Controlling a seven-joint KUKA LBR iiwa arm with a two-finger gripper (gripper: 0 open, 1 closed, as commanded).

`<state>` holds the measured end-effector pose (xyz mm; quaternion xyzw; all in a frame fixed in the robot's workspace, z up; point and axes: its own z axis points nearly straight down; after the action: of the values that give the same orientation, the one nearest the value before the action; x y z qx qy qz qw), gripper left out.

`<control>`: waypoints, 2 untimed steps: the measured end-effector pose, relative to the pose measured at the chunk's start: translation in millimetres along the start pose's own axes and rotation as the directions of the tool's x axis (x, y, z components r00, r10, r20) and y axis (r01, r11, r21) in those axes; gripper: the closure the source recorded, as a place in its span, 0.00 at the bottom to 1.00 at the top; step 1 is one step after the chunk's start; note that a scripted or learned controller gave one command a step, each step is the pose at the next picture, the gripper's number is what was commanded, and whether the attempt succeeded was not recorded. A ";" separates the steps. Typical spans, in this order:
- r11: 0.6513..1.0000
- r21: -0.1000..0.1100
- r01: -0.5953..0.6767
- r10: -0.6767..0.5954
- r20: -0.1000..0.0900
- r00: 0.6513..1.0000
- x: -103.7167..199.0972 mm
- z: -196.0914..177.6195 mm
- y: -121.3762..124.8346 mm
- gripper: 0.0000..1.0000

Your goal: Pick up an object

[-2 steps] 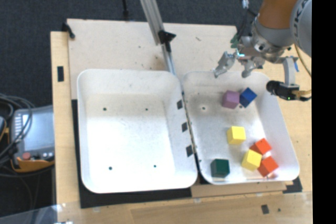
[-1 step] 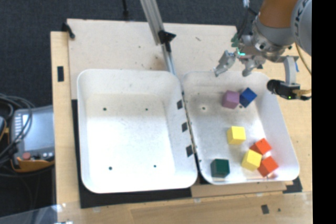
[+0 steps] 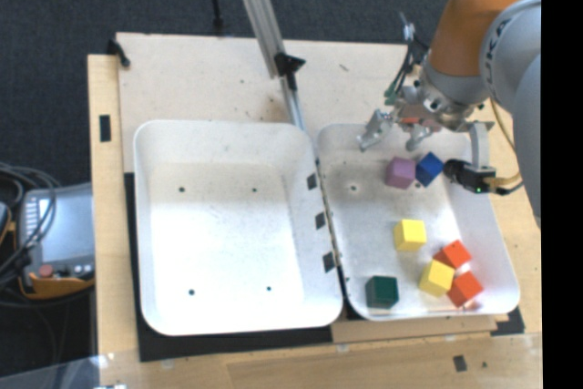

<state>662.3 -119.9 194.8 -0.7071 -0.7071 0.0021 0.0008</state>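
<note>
My gripper [image 3: 393,136] hangs over the far end of the right bin [image 3: 351,223], its two fingers spread apart with nothing between them. Just below it lie a purple block [image 3: 399,172] and a blue block [image 3: 429,168] side by side. Nearer the front sit a yellow block [image 3: 410,234], a second yellow block [image 3: 436,277], two orange-red blocks [image 3: 455,255] [image 3: 466,288] and a dark green block [image 3: 382,291].
The left bin [image 3: 228,223] lies beside the right one. A slanted metal rail [image 3: 260,5] rises from the bench behind the bins. The grey arm with its orange band [image 3: 474,23] reaches in from the right.
</note>
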 end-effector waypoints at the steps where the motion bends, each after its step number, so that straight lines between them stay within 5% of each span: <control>1: 1.000 0.000 0.002 -0.002 0.000 1.000 6.3 45.6 -0.6 0.00; 2: 1.000 -0.007 0.000 0.000 -0.002 1.000 5.7 75.4 0.7 0.00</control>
<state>662.7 -114.2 119.4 -0.7069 -0.7073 -0.0009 -0.0011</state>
